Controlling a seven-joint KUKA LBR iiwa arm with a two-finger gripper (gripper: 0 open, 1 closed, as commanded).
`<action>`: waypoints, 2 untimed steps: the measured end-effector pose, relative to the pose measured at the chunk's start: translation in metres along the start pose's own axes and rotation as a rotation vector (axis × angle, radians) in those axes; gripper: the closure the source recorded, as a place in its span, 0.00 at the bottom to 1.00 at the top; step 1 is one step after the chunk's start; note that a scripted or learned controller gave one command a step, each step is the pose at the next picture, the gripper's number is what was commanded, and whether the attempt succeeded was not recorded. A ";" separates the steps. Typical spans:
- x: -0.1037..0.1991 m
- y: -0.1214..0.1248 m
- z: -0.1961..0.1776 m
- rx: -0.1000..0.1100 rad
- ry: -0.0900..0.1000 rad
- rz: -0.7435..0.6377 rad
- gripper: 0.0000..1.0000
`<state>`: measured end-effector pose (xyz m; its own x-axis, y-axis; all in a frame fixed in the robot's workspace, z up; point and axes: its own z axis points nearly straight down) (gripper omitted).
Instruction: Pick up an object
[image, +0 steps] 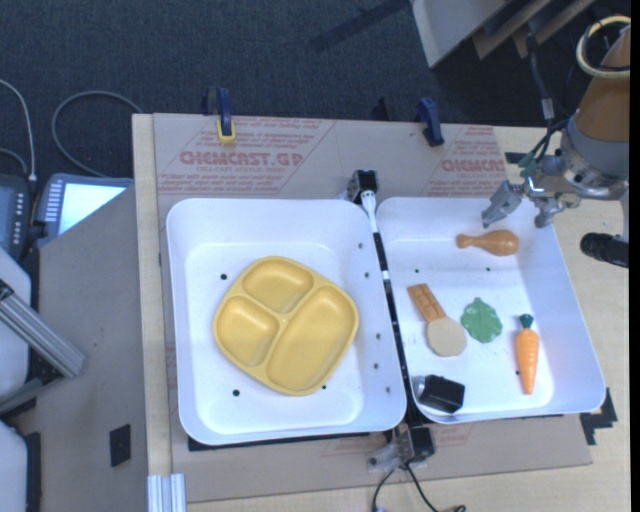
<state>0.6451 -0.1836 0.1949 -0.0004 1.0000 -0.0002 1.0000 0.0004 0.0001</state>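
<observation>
My gripper (523, 211) hangs over the far right corner of the right bin (570, 300), its two fingers spread apart with nothing between them. Just below and left of the fingers a brown chicken drumstick (489, 241) lies on the bin floor. Further toward the front lie a tan spatula-shaped piece with a round end (437, 320), a green leafy piece (481, 320), an orange carrot (527, 358) and a black block (440, 392) at the front left corner.
The left bin (190, 300) holds a yellow plate with three compartments (286, 324). A black divider strip (381, 275) runs between the bins. Blue clamps (224, 108) sit at the board's far edge.
</observation>
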 end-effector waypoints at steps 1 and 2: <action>0.005 0.000 0.043 0.005 0.001 -0.002 0.00; 0.015 -0.002 0.098 0.004 0.001 -0.001 0.00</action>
<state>0.6434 -0.1683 0.0969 -0.0013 1.0000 0.0010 1.0000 0.0013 -0.0039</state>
